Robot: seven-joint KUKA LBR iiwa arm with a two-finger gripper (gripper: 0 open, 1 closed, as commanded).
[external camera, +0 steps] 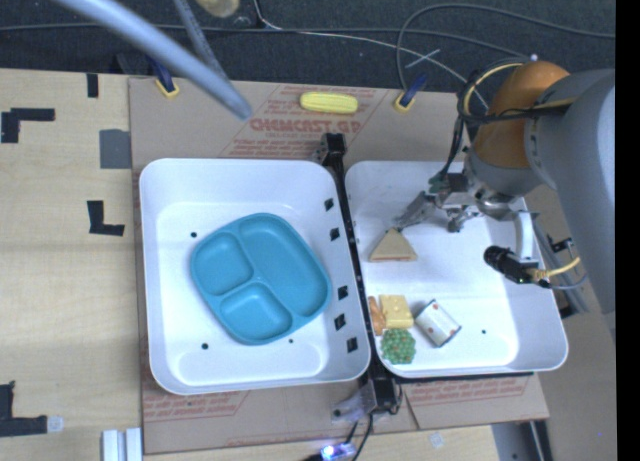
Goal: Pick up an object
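The pincer [418,211] hangs over the right bin [535,344], just above a tan wedge [394,246]. A blue divided plate [259,277] lies in the left bin [165,189].

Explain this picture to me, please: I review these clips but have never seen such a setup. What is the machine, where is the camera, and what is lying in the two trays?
The camera sits above the bench and looks down at a slant. The grey machine with the orange band is a robot arm reaching in from the right; its gripper hangs over the right bin. Whether its fingers are open cannot be told, and nothing is seen held.

The left bin holds a blue divided plate. The right bin holds a tan wedge, a small yellow block, a green lump and a small white can. A yellow toy lies on the cardboard behind the bins.
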